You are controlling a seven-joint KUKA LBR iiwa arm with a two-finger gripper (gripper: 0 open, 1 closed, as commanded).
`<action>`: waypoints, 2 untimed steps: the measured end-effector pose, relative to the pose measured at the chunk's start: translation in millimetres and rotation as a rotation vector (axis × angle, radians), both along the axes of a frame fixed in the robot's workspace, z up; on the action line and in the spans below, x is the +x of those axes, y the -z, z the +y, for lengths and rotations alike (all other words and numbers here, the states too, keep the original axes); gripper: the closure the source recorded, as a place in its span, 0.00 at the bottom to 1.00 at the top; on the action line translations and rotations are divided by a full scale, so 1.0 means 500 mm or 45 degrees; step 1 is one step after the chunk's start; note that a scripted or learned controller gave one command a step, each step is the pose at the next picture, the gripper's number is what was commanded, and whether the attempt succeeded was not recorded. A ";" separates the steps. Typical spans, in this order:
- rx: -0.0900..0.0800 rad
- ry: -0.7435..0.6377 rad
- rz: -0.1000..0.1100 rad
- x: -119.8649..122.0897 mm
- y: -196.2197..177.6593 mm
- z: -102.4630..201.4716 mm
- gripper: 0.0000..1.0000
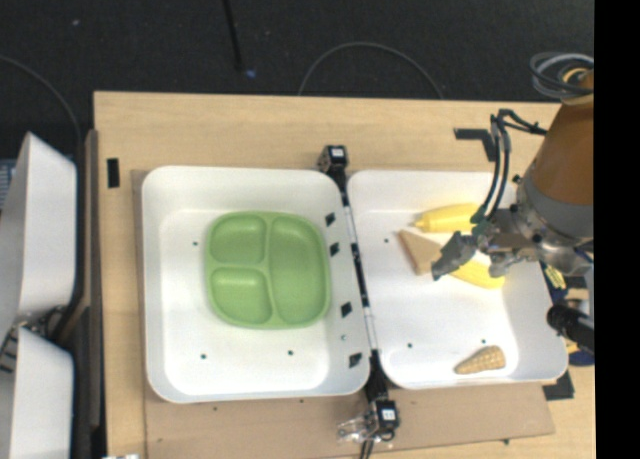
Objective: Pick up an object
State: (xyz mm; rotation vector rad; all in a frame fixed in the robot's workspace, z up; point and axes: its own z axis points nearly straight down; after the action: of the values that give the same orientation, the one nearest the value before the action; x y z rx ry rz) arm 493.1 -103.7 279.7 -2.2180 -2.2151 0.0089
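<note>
Bench [200, 127]: pale wood-grain board, flat, rectangular, bearing two shallow white bins side by side, black clips joining them along the shared edge.

Left bin [170, 247]: smooth white plastic, rounded corners, holding one green divided plate [268, 269], matte, rounded-square, four compartments, lying flat near the middle.

Right bin [440, 342]: same white plastic, holding four items.
- Yellow squeeze bottle [448, 217], smooth plastic, tapering toward its left end, lying on its side in the far half.
- Tan wedge [417, 249], flat, triangular, dull surface, lying just near of the bottle and touching or almost touching it.
- Yellow curved piece [482, 275], glossy, banana-like, lying just right of the wedge, partly hidden under the fingers.
- Ice cream cone [481, 360], beige, waffle-textured, pointed, lying alone by the near rim, well apart from the rest.

Gripper [468, 253]: dark grey metal, two fingers, hovering over the wedge and the yellow curved piece; jaws spreading moderately apart, nothing visibly caught between them. Grey arm with an orange band reaching in from the right, black cables looping over the wrist.
</note>
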 end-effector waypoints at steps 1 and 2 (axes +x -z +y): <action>-0.002 -0.004 -0.015 0.004 -0.010 0.000 0.00; -0.003 0.000 -0.010 -0.007 0.077 -0.002 0.00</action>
State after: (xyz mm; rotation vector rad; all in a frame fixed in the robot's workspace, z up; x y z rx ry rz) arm 489.8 -104.5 241.3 -2.2226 -2.2203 0.0029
